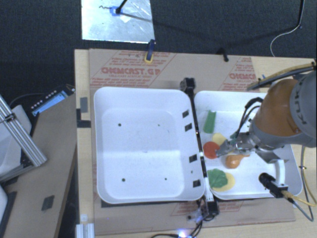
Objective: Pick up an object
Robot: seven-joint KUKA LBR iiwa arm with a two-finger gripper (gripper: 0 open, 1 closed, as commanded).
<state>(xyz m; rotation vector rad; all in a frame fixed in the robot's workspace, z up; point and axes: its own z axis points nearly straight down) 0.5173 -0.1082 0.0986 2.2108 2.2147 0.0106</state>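
White bins (pixel 143 95) on cardboard-covered bench (pixel 133 68), dark carpet (pixel 39 33).

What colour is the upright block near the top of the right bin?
Green, seen in the camera view: the block.

Two white bins, left (pixel 143 148) and right (pixel 233 105): smooth moulded plastic, faint sheen. Bench top (pixel 163 68): matt brown cardboard-like sheet with red print. Square plate (pixel 117 13) behind: dull brushed metal, streaky glare. Arm's orange band (pixel 280 108): glossy, smooth. Gripper (pixel 233 145): grey metal, satin. Green block (pixel 210 121), red ball (pixel 211 149), orange piece (pixel 232 160): matt, plastic-looking. Surrounding floor (pixel 39 38): dark, rough carpet texture.
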